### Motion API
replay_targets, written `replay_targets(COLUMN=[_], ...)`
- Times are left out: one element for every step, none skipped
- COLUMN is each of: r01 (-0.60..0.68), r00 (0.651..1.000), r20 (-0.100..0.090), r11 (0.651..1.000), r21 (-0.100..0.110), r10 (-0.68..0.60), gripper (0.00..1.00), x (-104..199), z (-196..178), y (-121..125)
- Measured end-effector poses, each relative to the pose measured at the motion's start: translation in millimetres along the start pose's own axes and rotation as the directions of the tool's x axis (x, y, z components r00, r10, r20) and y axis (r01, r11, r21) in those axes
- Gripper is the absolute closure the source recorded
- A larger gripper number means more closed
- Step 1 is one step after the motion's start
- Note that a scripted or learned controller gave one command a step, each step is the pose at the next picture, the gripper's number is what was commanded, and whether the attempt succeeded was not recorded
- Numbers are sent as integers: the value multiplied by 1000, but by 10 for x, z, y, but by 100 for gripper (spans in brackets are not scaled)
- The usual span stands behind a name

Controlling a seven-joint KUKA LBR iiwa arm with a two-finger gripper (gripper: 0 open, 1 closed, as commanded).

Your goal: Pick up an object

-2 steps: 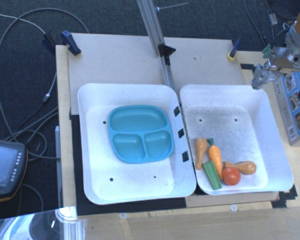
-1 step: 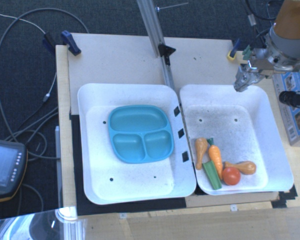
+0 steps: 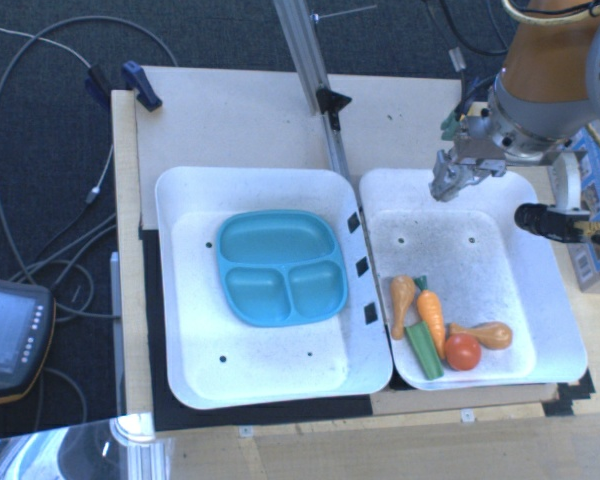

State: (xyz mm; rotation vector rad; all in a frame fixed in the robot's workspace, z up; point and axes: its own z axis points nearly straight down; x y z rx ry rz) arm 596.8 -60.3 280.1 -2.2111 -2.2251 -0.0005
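My grey metal two-finger gripper (image 3: 448, 190) hangs over the far rim of the right shallow white plastic bin (image 3: 540, 268); I cannot tell its state from this angle. The things to pick lie well apart from me, clustered at that bin's near edge: a glossy orange toy carrot (image 3: 431, 315), a green stick-shaped piece (image 3: 422, 350), a round red tomato (image 3: 462, 352), and two tan pear-shaped pieces (image 3: 403, 298). A smooth teal three-compartment plate (image 3: 280, 266) rests in the left bin (image 3: 180, 298).

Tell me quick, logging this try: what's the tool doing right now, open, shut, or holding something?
Tool: nothing seen in it, above the far edge of the right bin; open or shut cannot be told.
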Motion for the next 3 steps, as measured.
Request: replay_targets(r01=[1, -1, -1], r00=[1000, 1000, 1000], r20=[1, 0, 2], r11=[1000, 1000, 1000], r21=[0, 0, 2], r10=[-1, 1, 1], gripper=[100, 100, 100], x=[573, 1071, 1506], z=[62, 99, 345], y=[-51, -163, -266])
